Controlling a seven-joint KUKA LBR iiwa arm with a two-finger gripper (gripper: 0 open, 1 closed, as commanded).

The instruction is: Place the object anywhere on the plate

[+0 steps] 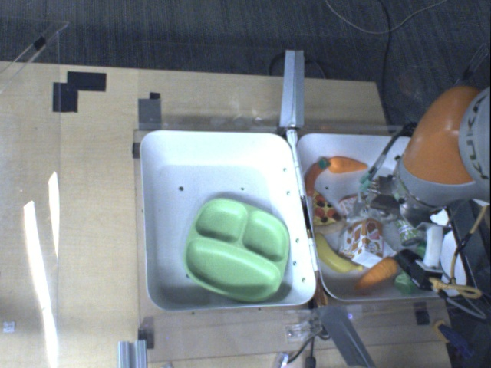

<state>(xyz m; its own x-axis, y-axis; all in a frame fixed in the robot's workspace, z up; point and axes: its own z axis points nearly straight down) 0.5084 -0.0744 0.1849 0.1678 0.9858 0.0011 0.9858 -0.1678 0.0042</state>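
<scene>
A green plate (238, 249) with three compartments lies in the left white bin (165, 167), toward its front. The right bin (349, 141) holds a jumble of toy foods: an orange carrot-like piece (345, 164) at the back, a yellow banana (335, 257), a patterned snack packet (360, 238), a red and yellow piece (324, 208) and another orange piece (377, 274) at the front. My gripper (378, 194) hangs low over the middle of the right bin, just above the packet. The arm's body hides what lies under it.
The grey arm with its orange band (439, 140) covers the right bin's right side. A metal post (292, 90) stands behind the wall between the bins. Cables (453, 282) trail at the bench's right edge. A bare wooden benchtop (69, 228) lies left of the bins.
</scene>
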